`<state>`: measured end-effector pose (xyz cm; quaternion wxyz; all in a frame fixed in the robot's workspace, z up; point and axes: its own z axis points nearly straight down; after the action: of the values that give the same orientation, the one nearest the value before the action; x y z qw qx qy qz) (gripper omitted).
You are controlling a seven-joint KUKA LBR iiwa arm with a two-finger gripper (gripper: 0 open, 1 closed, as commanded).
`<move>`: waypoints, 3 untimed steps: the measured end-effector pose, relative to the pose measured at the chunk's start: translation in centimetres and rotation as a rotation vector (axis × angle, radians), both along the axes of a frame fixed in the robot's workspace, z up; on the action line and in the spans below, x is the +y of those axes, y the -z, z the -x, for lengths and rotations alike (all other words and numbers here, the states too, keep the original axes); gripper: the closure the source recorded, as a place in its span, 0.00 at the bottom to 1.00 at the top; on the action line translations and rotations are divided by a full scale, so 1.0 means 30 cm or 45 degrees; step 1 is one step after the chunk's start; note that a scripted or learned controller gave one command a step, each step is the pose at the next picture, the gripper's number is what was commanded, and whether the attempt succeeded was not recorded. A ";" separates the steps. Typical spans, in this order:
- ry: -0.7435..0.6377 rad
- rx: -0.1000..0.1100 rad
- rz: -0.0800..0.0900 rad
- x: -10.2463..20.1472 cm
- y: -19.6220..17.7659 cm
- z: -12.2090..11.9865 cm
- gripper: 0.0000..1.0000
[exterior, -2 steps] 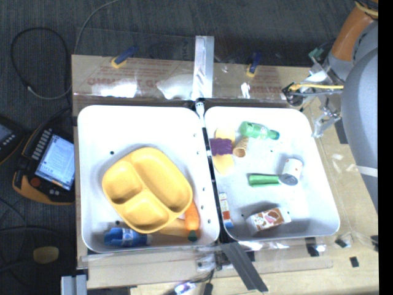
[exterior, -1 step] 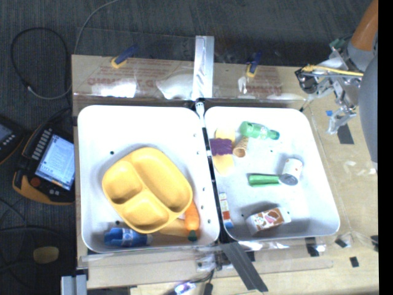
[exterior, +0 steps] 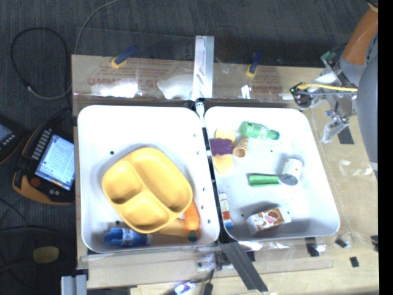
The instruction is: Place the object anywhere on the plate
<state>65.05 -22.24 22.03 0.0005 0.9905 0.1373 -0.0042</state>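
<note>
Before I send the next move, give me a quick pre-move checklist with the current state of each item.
1. Plate lies in the left bin, compartments bare: ok.
2. Carrot leans on the plate's edge, bottle lies beside it: not ok.
3. Pickable things in the right bin, such as the green bottle and carton: ok.
4. Pincer off the right bin's corner, holding nothing visible: ok.
5. Pincer open or shut: cannot tell.

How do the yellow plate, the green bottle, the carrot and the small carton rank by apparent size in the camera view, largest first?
1. Yellow plate
2. Green bottle and small carton: too alike to separate
3. Carrot, partly hidden by the plate, so unsure
</note>
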 end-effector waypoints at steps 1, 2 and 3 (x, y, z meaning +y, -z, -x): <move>-0.520 -0.001 -0.006 0.001 0.054 -0.041 0.00; -0.003 -0.002 0.000 0.005 -0.254 -0.007 0.00; -0.839 -0.003 -0.004 -0.002 -0.560 0.065 0.00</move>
<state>63.11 -22.30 38.83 0.0005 0.8929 0.4503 -0.0026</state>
